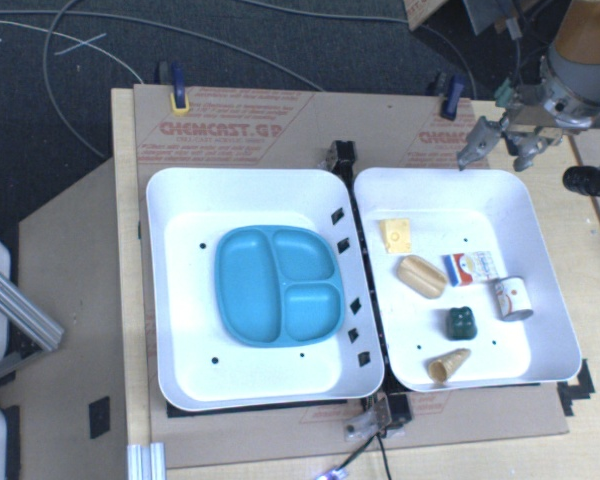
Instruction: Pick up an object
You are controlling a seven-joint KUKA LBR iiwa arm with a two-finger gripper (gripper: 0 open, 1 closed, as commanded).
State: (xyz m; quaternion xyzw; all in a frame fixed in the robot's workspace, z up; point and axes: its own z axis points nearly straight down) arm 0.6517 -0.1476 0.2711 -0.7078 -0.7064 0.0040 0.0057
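1. Red print on the desk [100,298] board reads "CHEMCAST GP".
2. The gripper [501,152] hangs spread and empty above the right bin's [555,268] far rim.
3. The small can [512,298] lies in that bin, well apart from it.

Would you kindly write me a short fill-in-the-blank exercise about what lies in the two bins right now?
1. The divided plate in the left bin is coloured ____.
2. The plate has ____ compartments.
3. The small dark green object lies in the ____ bin.
4. The claw is above the right bin's ____ rim.

Missing words: blue; three; right; far
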